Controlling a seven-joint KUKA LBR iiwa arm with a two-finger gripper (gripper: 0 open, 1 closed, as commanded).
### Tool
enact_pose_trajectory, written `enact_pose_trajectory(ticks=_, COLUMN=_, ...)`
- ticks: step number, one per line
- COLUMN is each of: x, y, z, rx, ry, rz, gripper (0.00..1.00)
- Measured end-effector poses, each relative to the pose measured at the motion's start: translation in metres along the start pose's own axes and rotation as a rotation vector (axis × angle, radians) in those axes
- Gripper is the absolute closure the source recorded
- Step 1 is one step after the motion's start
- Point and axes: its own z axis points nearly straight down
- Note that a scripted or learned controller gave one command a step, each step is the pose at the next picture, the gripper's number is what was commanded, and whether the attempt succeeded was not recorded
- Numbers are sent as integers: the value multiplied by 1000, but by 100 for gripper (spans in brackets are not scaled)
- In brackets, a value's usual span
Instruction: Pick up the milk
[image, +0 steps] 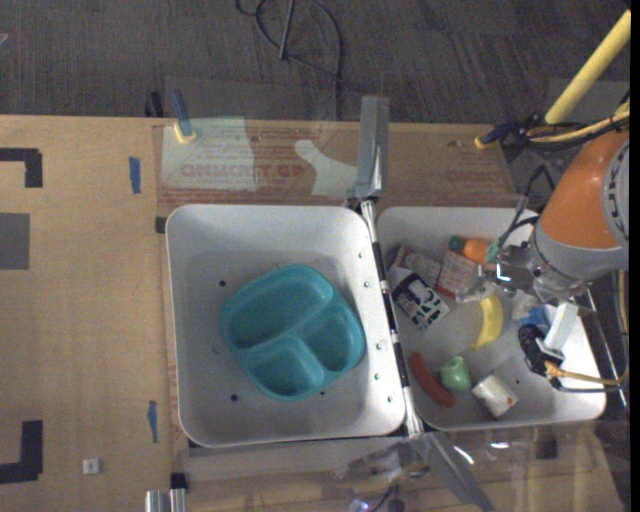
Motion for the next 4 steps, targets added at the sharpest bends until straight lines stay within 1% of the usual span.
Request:
enact_pose_trajectory(ticks=1, x=31, y=1, z=24, rx=1, ry=0, rz=-11, gripper=0)
enact_pose_trajectory(ticks=2, x=71, y=90, z=41, rx=28, ry=-10, rz=46, gripper=0)
enact_pose_trajectory(ticks=3, x=78, y=94, z=31, rx=2, ry=-3, rz=41, gripper=100)
enact_pose_trajectory(ticks=4, x=36, y=105, z=-21, rx=0, ry=0, rz=45, gripper=100)
